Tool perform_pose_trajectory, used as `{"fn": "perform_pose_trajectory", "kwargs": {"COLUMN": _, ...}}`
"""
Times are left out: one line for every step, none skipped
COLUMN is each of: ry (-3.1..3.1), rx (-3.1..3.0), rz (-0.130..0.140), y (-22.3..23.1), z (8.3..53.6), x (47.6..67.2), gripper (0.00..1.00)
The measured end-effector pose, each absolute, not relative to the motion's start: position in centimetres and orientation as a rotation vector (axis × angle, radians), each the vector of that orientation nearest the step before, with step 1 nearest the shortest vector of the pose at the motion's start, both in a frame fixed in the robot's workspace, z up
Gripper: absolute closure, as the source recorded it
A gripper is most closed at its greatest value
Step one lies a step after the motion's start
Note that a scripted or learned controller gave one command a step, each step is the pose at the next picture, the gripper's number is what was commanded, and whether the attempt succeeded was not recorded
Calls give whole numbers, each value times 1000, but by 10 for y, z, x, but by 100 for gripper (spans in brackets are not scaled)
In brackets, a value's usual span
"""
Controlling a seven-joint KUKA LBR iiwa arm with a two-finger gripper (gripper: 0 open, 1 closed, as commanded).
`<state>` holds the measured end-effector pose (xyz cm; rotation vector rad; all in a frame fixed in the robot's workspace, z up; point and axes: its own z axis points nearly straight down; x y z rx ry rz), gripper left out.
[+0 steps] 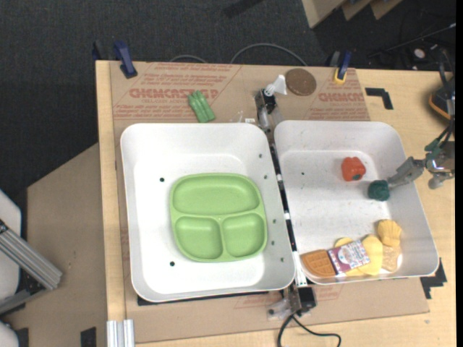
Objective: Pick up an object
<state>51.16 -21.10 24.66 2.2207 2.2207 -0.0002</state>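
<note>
1. Gripper [402, 172] at 3 o'clock edge of right bin [318, 132]; opening can't tell.
2. Green ball [378, 189] at its tip, grasp unclear.
3. Orange block [353, 168] nearby at 10 o'clock.

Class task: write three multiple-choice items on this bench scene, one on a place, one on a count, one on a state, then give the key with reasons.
1. Where is the green three-compartment plastic plate?
A right bin
B left bin
C on the cardboard

2. How many compartments has it?
A two
B three
C four

3. The small orange-red block is
A lying loose on the right bin floor
B on the plate
C outside the bins

Key: B, it sits in the left bin; B, one long compartment and two small ones; A, it rests alone, touching nothing.
</note>
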Motion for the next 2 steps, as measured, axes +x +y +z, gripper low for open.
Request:
{"fn": "perform_pose_trajectory", "kwargs": {"ry": 2227, "rx": 2219, "rz": 0, "y": -187, "z": 167, "x": 554, "gripper": 0}}
{"fn": "perform_pose_trajectory", "kwargs": {"ry": 2231, "rx": 2218, "rz": -1, "y": -135, "z": 80, "x": 587, "gripper": 0}}
